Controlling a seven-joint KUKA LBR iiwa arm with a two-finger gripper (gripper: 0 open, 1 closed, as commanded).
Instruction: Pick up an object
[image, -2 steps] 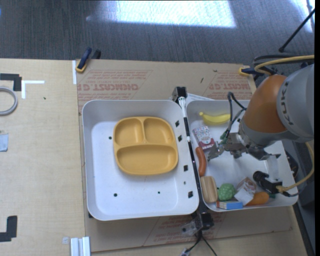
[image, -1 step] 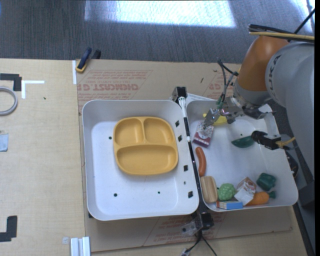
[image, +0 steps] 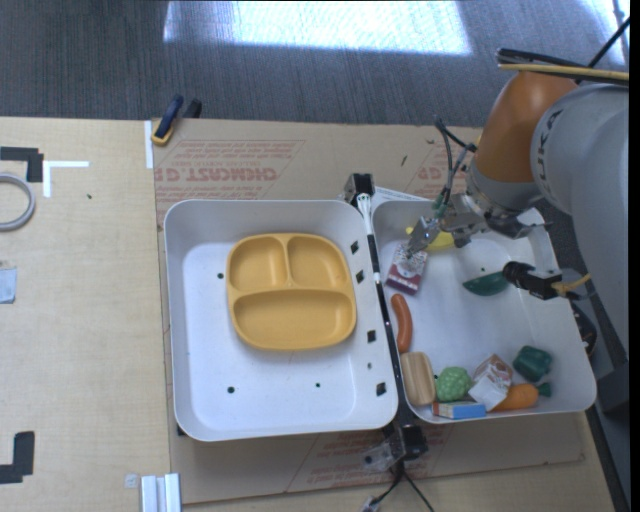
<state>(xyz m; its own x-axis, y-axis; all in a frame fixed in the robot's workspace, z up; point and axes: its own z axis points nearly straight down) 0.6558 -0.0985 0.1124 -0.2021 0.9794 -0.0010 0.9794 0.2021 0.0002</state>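
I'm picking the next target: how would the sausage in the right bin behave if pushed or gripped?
The sausage looks smooth and rounded, so it may roll sideways and slip from a gripper. It lies against the bin wall, which would likely stop a leftward roll and crowd a grasp.

Two white bins are sitting side by side, and one yellow divided plate is lying in the left. The right bin is holding about nine small items.

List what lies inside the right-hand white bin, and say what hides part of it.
The right bin holds a sausage, bread, a green ball, a carrot, a small carton and a packet. The robot arm covers its far corner.
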